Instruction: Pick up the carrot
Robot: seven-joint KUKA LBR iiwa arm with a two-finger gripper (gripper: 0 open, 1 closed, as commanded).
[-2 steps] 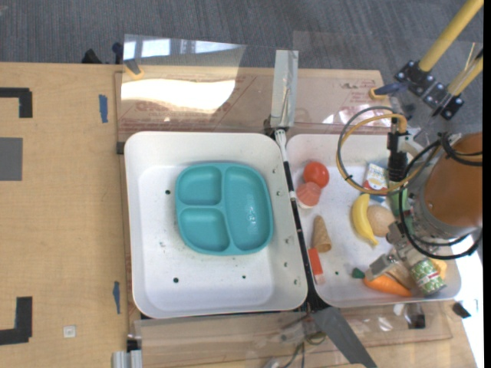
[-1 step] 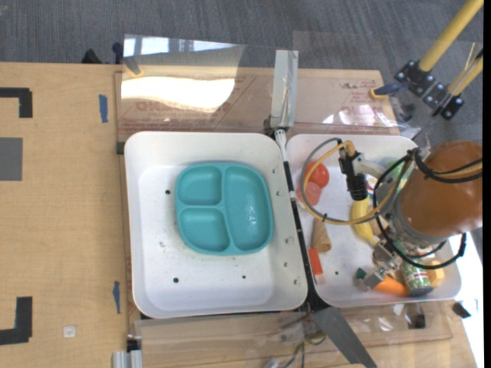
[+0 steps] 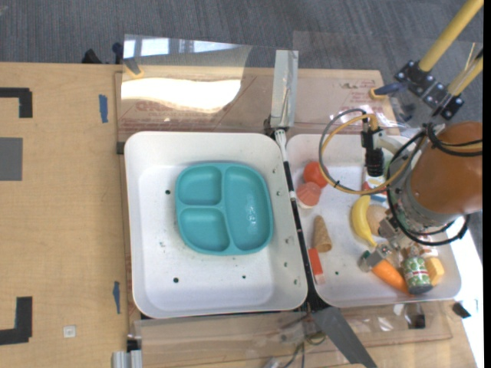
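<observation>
While the gripper (image 3: 381, 253) hangs low in the right bin (image 3: 449, 291), the carrot (image 3: 388, 274) lies just below it.
Fingers are touching the carrot's left end; whether apart or together, I cannot tell.

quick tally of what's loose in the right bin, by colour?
Orange/red: 4 – carrot, round orange piece, pink-red slice, small red stick
Yellow: 2 – banana, yellow block
Tan: 1 – cone
Green: 1 – green can
Total: 8. The arm hides part of the bin, so there may be more.
</observation>
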